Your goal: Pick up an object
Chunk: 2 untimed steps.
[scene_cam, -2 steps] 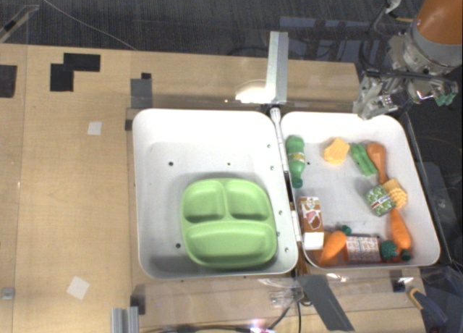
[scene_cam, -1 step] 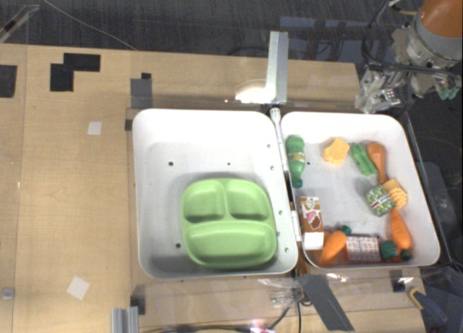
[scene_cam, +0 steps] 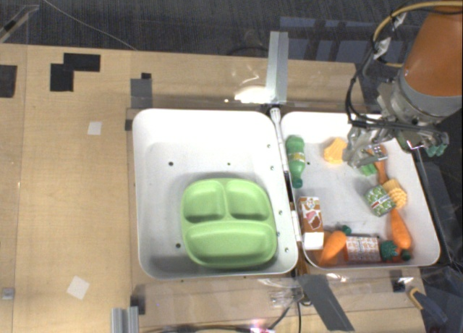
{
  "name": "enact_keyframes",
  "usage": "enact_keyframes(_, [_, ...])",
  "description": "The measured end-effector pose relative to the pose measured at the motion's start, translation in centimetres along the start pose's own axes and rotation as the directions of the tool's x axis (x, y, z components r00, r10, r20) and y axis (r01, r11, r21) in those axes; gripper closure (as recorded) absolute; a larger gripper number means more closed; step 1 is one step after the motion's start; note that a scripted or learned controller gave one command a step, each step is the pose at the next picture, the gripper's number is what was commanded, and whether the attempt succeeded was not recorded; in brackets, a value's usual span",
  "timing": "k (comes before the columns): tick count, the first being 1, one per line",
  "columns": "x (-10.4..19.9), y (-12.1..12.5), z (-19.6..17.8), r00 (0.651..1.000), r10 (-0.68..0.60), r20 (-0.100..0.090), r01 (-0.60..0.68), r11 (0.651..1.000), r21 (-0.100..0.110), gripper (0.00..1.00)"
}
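The claw [scene_cam: 359, 152] hangs low in the right bin [scene_cam: 427, 208] beside a yellow toy [scene_cam: 333, 150]; whether it grips cannot be told.

Your grey arm [scene_cam: 423, 96] with its orange band reaches in from the right, wrist pointing down. You'll see the metal two-finger gripper [scene_cam: 359, 152] hanging low, its tips lost in glare and clutter.

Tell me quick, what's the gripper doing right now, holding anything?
Gripper: low in the right bin; grip state cannot be told.
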<state>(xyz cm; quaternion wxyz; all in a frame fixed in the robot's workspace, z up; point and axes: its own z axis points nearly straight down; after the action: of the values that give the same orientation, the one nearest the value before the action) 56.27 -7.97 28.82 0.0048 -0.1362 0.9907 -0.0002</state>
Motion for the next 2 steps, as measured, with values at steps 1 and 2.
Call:
enact_keyframes(1, [-1.0,-7.8,-1.4,0.995,-0.098,0.001,0.098,0.995,0.004,1.0])
enact_keyframes(2, [-0.5,-4.1,4.6,1.0,-0.013,-0.003,0.013,1.0,-0.001,1.0])
